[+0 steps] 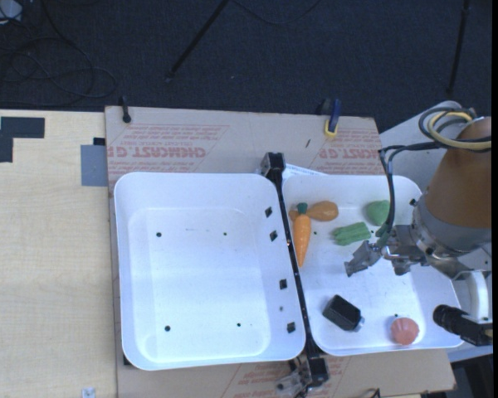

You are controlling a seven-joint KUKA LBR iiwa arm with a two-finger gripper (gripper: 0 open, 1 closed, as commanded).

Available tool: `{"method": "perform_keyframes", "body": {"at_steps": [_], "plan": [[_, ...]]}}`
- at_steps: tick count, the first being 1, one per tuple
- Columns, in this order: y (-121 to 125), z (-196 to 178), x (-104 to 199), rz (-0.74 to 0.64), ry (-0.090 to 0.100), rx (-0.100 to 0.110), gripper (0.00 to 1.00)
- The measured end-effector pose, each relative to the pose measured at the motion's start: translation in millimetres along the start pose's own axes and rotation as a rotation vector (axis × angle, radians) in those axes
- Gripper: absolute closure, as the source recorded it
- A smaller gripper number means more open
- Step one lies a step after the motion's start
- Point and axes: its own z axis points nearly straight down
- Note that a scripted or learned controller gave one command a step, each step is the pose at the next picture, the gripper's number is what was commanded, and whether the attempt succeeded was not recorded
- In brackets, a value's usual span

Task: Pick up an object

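The right bin point(373, 338) holds an orange carrot point(301, 237), an orange-brown oval piece point(323, 211), a long green piece point(350, 234), a rounder green piece point(377, 211), a black block point(343, 313) and a pink-red ball point(404, 331). My gripper point(362, 261) reaches in from the right and hangs over the middle of the right bin, just below the long green piece. Its fingers look spread, and I see nothing between them.
The left bin point(129, 264) lies beside the right one, split from it by a black divider point(284, 255). Both sit on a cardboard sheet point(199, 139). A blue-yellow clamp point(332, 118) grips the sheet's far edge. The arm's grey and orange body point(465, 197) covers the right bin's far right side.
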Motion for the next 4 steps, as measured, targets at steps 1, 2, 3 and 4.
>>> {"method": "perform_keyframes", "body": {"at_steps": [1,2,3,4], "plan": [[-8,-41,82,-0.003,0.001,0.000,0.00],[-8,-49,80,0.000,0.001,0.005,1.00],[-7,-214,74,-0.002,0.000,-0.015,1.00],[-8,-206,173,-0.003,0.000,0.001,1.00]]}}
